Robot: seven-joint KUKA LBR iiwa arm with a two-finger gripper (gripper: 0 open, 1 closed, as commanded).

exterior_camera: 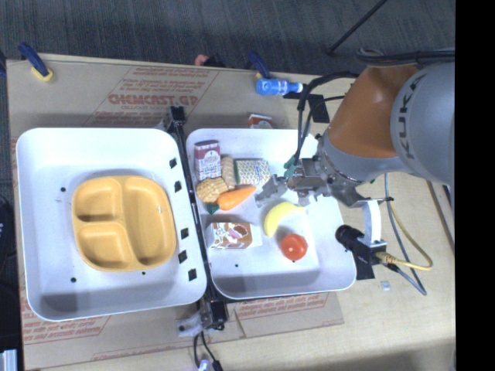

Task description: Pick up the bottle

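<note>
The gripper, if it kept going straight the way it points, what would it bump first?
Probably the carrot. The gripper points toward the view's left, with the carrot nearest ahead. Its height above the bin is unclear, so it might pass over.

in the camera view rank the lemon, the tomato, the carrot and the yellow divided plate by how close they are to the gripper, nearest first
1. Lemon: just below the gripper, in the right bin.
2. Carrot: to the gripper's left, same bin.
3. Tomato: lower down, past the lemon.
4. Yellow divided plate: far off in the left bin.
</note>
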